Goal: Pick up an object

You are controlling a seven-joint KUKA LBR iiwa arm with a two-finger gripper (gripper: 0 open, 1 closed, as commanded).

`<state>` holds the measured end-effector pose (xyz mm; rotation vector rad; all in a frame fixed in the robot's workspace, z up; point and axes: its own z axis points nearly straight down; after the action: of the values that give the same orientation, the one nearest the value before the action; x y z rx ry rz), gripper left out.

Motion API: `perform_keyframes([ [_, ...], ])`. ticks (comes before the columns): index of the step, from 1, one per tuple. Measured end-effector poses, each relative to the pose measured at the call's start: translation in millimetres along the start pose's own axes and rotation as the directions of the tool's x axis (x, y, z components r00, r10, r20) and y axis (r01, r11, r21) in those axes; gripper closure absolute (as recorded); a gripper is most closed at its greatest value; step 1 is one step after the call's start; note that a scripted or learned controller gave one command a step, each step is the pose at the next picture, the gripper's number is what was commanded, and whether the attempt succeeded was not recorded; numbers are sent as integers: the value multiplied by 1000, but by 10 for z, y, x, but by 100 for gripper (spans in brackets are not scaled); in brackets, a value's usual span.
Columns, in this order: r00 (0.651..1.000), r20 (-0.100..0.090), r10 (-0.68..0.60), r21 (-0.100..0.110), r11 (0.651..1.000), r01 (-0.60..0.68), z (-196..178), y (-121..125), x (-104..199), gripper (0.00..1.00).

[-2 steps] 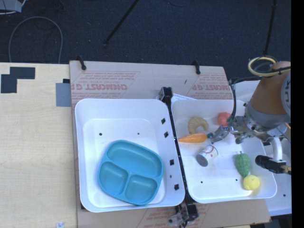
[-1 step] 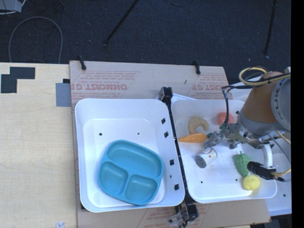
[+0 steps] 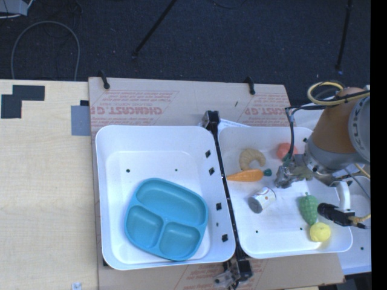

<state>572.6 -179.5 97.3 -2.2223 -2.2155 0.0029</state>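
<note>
The right bin point(image 3: 275, 241) holds several small items. An orange carrot point(image 3: 245, 176) lies near its left side, with a tan croissant point(image 3: 252, 157) just behind it. A salmon-red piece point(image 3: 283, 150) sits further back, partly behind the arm. A white and grey cylinder point(image 3: 262, 199) lies in the middle. A green vegetable point(image 3: 309, 209) and a yellow ball point(image 3: 320, 232) rest at the front right. My gripper point(image 3: 284, 177) hangs low over the bin, just right of the carrot's tip and above the cylinder. I see nothing held in it.
The left bin point(image 3: 115, 147) contains a blue divided plate point(image 3: 166, 218). A black divider point(image 3: 219, 186) runs between the two bins. The grey arm with its orange band point(image 3: 335, 132) covers the right bin's back right corner.
</note>
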Motion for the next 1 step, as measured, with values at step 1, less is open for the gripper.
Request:
perform_keyframes([
  [1, 1000, 1, -4, -5, 1000, 4, -424, 17, 20, 100],
])
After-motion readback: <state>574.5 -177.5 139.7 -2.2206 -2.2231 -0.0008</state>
